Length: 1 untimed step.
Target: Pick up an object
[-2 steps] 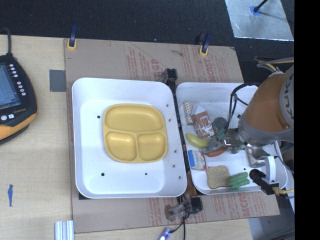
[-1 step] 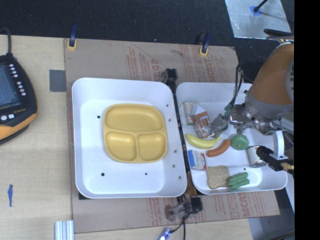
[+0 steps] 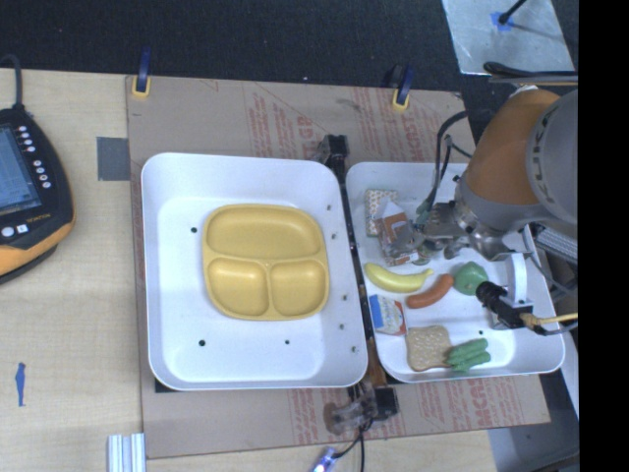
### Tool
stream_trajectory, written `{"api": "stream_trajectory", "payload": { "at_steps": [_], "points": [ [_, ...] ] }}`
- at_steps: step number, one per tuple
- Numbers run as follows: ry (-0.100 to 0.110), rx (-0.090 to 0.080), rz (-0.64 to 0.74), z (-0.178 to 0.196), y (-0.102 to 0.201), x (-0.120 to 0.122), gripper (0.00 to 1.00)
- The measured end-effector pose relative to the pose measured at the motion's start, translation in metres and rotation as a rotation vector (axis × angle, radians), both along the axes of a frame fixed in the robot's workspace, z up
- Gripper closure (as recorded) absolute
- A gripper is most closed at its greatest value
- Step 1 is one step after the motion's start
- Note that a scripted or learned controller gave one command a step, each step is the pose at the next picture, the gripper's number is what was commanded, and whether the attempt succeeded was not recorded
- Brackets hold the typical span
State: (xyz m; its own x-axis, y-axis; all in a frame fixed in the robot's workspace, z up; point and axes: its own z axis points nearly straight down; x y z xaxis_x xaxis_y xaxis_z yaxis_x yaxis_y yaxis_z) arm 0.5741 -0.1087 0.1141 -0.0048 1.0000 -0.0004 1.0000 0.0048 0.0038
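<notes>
A pale wood tabletop [image 3: 79, 362] fills the frame's lower part, with a brown cardboard sheet [image 3: 246, 116] clipped over it. On the sheet sit two shallow, glossy white bins with rounded corners, side by side and nearly touching. The left bin [image 3: 172, 352], at centre, holds a smooth yellow tray [image 3: 265, 261] with three compartments; bare white floor rings the tray on all sides. The right bin [image 3: 531, 362] is smaller and crowded: a yellow banana [image 3: 396, 279] lies at its middle left, an orange-red sausage [image 3: 429, 291] just beside it, a speckled bread slice [image 3: 428, 346] at the lower edge touching a green ridged piece [image 3: 470, 355], a small blue-and-white packet [image 3: 388, 315] by the left wall, and a brown wrapper [image 3: 381, 207] in the upper left corner. The grey arm [image 3: 521, 165] with its orange band enters from the right, and its tool [image 3: 418, 246] hangs low over the bin's upper middle, just above the banana; whether it is apart or together I cannot tell. A black-and-orange pendant [image 3: 29, 200] lies at the far left.
</notes>
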Motion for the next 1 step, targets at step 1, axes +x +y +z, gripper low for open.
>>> {"api": "stream_trajectory", "payload": {
  "at_steps": [1],
  "points": [
    [0.051, 0.003, 0.004, 0.0003, 0.0088, 0.0742, 0.00]
  ]
}}
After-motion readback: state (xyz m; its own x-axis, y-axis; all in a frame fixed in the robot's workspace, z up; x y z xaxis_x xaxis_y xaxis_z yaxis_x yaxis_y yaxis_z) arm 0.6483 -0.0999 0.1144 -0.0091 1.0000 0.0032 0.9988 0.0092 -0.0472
